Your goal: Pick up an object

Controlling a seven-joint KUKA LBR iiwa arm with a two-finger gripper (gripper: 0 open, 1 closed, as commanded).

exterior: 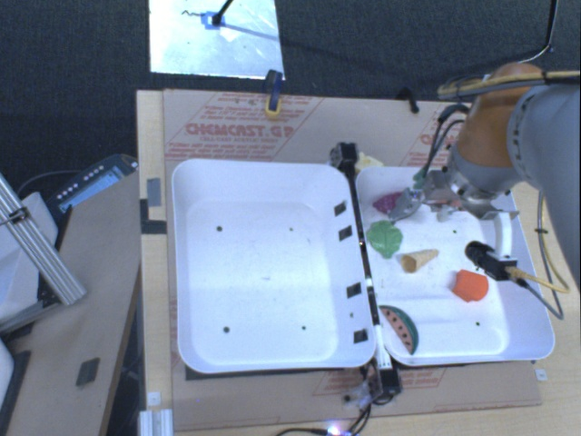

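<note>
My gripper over the right bin's far end, at the purple piece | whether it pinches anything: cannot tell | green piece just below it | cone, orange block nearer | watermelon slice at near rim | left bin beside.

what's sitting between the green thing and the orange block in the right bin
In the camera view, a tan cone-shaped piece lies between the green thing and the orange block, apart from both.
</note>
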